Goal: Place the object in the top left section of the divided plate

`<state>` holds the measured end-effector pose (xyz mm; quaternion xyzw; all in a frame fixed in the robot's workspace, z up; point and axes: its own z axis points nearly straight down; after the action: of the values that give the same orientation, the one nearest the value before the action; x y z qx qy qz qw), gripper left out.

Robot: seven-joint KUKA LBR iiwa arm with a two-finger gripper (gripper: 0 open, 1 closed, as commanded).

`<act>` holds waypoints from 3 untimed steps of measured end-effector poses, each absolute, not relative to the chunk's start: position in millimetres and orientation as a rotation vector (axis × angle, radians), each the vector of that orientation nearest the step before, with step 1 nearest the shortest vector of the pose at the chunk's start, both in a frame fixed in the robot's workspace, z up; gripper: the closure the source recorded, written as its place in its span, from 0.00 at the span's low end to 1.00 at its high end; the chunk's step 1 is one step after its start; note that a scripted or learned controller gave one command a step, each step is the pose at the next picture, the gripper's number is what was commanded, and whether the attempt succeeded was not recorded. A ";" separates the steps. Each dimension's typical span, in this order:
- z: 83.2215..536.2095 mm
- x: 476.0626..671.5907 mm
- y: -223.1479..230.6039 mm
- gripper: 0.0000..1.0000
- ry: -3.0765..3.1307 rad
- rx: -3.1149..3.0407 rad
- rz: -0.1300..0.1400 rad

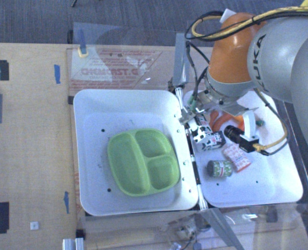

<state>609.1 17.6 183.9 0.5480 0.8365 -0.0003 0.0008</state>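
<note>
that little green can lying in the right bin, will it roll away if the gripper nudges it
Probably yes. The green can lies on its side on the smooth floor of the right bin, so a sideways nudge would likely roll it. The pink packet beside it may stop it one way. It looks rigid, so unlikely to crush.

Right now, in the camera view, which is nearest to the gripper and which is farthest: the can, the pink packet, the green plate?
From the gripper:
1. Pink packet, just to the right of it in the right bin, and can, just below it. These two are too close to call.
2. Green plate, in the left bin, clearly farthest.
</note>
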 end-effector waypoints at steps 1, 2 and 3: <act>183.8 605.8 48.9 1.00 2.667 1.663 -0.002; 184.6 644.9 35.0 1.00 2.831 1.353 0.001; 184.2 592.5 49.0 1.00 2.994 0.959 0.000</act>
<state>592.5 49.0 184.2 0.3049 0.9524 -0.0001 -0.0011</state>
